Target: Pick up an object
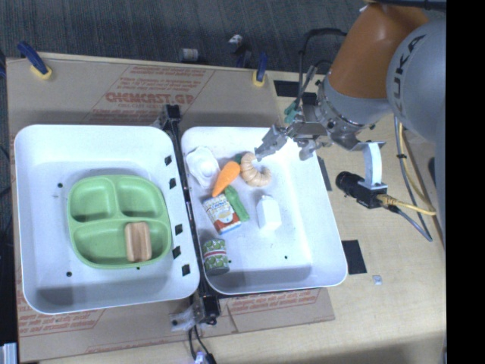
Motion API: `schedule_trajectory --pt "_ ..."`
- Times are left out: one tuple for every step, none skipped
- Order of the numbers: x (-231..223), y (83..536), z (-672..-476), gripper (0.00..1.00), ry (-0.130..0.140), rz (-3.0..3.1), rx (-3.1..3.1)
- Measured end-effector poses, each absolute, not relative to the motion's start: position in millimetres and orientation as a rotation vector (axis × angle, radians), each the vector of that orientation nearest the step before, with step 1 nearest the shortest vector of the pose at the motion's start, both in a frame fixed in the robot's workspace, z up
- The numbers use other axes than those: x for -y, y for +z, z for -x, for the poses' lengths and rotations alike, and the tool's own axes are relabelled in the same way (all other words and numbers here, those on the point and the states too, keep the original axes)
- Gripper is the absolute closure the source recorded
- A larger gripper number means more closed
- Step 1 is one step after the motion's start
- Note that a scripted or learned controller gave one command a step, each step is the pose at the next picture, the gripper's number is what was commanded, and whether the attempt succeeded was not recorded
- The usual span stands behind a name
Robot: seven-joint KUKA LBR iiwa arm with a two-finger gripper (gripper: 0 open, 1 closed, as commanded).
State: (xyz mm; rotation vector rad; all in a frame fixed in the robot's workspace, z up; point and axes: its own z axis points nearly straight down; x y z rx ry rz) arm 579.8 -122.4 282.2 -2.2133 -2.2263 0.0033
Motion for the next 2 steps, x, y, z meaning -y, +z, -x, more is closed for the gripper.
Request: schedule_trajectory --pt "192 177 -477.3 0.0 0.007 2.214 2.224" --pt "160 92 -479.5 0.0 0.002 2.211 2.227"
